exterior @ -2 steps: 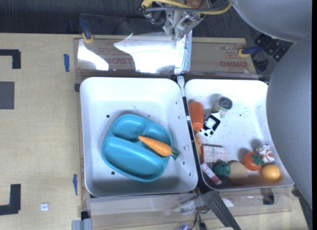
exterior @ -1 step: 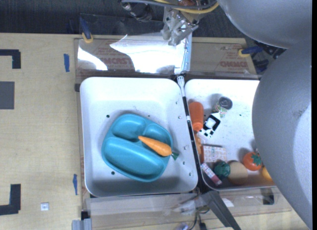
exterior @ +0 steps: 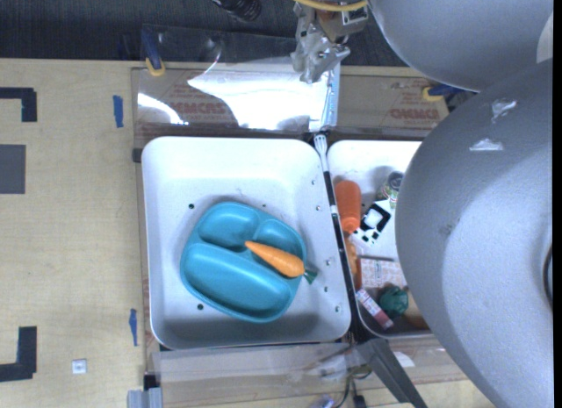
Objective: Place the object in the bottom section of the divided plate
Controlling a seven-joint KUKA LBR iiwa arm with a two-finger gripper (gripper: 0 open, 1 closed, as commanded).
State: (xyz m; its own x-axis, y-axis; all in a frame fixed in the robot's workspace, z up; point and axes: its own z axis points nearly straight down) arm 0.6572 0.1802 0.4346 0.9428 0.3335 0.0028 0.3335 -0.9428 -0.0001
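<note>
A: Item one, the task's things?

B: One blue divided plate (exterior: 230, 268) in the left white bin (exterior: 167, 222), three sections. One carrot (exterior: 277, 259), orange with a green stub at its right end, lying across the plate's right side on the ridge between sections. It touches the large lower section, yet sits partly on the divider and rim.

A: The gripper?

B: Gripper (exterior: 318, 57) at the top of the view, above the far edge of the bins and well apart from the plate. Nothing is between its fingers. Whether they stand apart or together, I cannot tell; they are small and seen end-on.

A: Writing or labels?

B: Cardboard (exterior: 391, 103) behind the bins bears reddish print, too blurred to read. A black-and-white patterned tag (exterior: 376, 220) lies in the right bin (exterior: 364, 156). A packet (exterior: 376, 268) below it carries fine print, unreadable.

A: Hidden or cut off?

B: The grey arm (exterior: 479, 222) covers most of the right bin. Showing beside it: an orange bottle-like thing (exterior: 349, 204), a green thing (exterior: 395, 301) half covered, and a red-and-white stick (exterior: 373, 308). Glare whitens the clear sheet (exterior: 255, 99) behind the left bin.
</note>
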